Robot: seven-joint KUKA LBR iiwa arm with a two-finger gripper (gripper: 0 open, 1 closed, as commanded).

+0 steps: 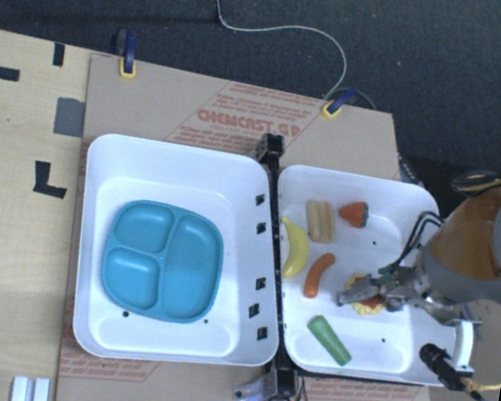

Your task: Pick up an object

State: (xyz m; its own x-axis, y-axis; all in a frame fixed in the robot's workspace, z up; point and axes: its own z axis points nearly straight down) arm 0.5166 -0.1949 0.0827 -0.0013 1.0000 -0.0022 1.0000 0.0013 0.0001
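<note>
White plastic makes up both shallow bins, two in all, sitting side by side on a brown cardboard sheet (pixel 245 118). A black divider strip (pixel 267 245) runs between them and serves as the landmark for everything else.

Left of the divider, the left bin (pixel 105 161) holds one thing: a blue plate (pixel 164 261) with three compartments, lying flat near the bin's middle.

Right of the divider, the right bin (pixel 394 192) holds six loose items. One yellow banana (pixel 295 248) lies just beside the divider, curved and running roughly parallel to it. One tan bread-like piece (pixel 321 221) sits a little farther right and toward the far rim. One red strawberry-like piece (pixel 354 213) lies right of that again. One orange-red sausage (pixel 318 275) lies just right of the banana, tilted. One green piece (pixel 329 340) lies toward the near rim, slanted. One small yellow and red item (pixel 367 307) sits well right of the divider, partly hidden under the gripper.

One gripper (pixel 370 291) reaches in from the right, low over that yellow and red item. Whether its fingers stand apart or together cannot be told, nor whether they touch the item. The grey arm (pixel 471 246) with its orange band rises behind it.

Two clamps, one at each end (pixel 127 55) (pixel 339 100), hold the cardboard's far edge, and one white cable (pixel 279 28) loops across the dark floor beyond.
</note>
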